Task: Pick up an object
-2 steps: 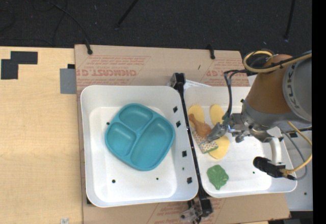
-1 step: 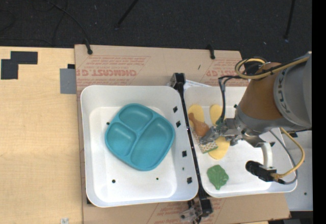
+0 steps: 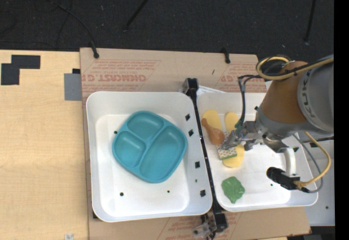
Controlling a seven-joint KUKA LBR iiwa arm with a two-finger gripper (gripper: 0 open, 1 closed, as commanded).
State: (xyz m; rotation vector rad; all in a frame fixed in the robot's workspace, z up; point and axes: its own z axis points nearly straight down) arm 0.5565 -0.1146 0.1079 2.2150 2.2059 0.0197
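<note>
Overhead, the gripper (image 3: 233,145) is seen lowered among yellow food pieces (image 3: 233,160) in the right bin (image 3: 262,201); its grasp cannot be told.

A robot lab (loose cables (image 3: 82,15), cardboard-lined bench (image 3: 142,70)).

Bench and surroundings, overhead slanted view.

Dark carpeted floor (image 3: 163,4) fills the top of the frame, crossed by thin black cables (image 3: 71,12). Light wooden tabletop (image 3: 38,151) occupies the left side, bearing black squares (image 3: 19,67) at upper left and a grey patch (image 3: 71,85). A brown cardboard sheet (image 3: 163,70) with red reversed print lies at centre. Lighting is even.
</note>
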